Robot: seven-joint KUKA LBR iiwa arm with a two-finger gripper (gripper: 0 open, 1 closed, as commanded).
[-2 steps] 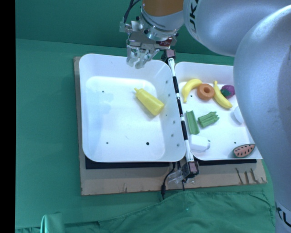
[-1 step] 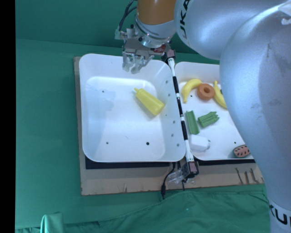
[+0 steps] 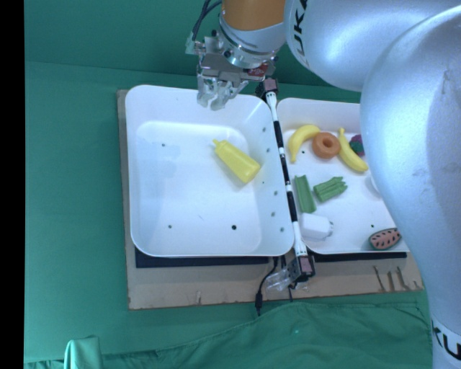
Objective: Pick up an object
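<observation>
Yellow mustard bottle (image 3: 236, 161) lay tilted on its side, alone in the left bin (image 3: 155, 216), so I judged it the easiest pick w/ nothing crowding it. My gripper (image 3: 215, 99) hung over that bin's far rim, apart from the bottle, holding nothing; whether it was open or closed I couldn't tell. Bananas (image 3: 302, 138), donut (image 3: 325, 145) etc. sat packed in the right bin (image 3: 360, 223).

Reaching in from the right, grey arm (image 3: 403, 108) filling that side, orange-banded wrist (image 3: 252, 14) angling down at top centre, gripper (image 3: 216, 97) hanging with fingers close together, gripping nothing.
</observation>
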